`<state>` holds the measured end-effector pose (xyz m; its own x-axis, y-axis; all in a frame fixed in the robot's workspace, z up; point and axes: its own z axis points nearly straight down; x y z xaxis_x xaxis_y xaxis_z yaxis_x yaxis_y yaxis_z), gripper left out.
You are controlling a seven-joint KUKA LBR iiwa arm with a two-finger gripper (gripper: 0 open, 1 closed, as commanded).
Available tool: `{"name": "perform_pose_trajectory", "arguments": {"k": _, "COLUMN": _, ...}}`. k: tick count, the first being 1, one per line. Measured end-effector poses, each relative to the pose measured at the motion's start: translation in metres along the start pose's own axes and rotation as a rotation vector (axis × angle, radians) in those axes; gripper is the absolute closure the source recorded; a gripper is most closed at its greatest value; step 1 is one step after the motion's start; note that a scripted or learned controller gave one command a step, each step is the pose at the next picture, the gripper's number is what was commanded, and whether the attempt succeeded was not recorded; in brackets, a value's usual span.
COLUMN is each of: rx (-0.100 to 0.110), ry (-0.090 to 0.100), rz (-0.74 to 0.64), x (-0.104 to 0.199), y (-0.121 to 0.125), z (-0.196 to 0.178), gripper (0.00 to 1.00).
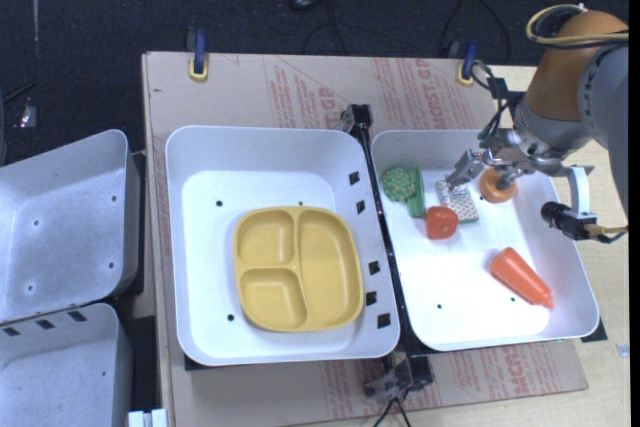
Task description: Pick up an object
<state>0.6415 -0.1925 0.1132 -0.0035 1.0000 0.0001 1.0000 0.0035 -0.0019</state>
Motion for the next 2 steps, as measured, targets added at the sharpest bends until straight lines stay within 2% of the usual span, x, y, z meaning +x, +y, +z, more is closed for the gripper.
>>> {"name": "perform_pose_trajectory", "arguments": {"k": 1, "rx": -0.015, "ry": -0.009, "rz": 0.0, "x": -0.003, "y": 0.004, "z": 0.012, "gripper": 0.0}}
{"name": "perform_pose_trajectory", "arguments": {"k": 2, "rx": -0.025, "ry": -0.011, "rz": -0.002, "x": -0.002, "y": 0.007, "z": -0.001, "gripper": 1.0}}
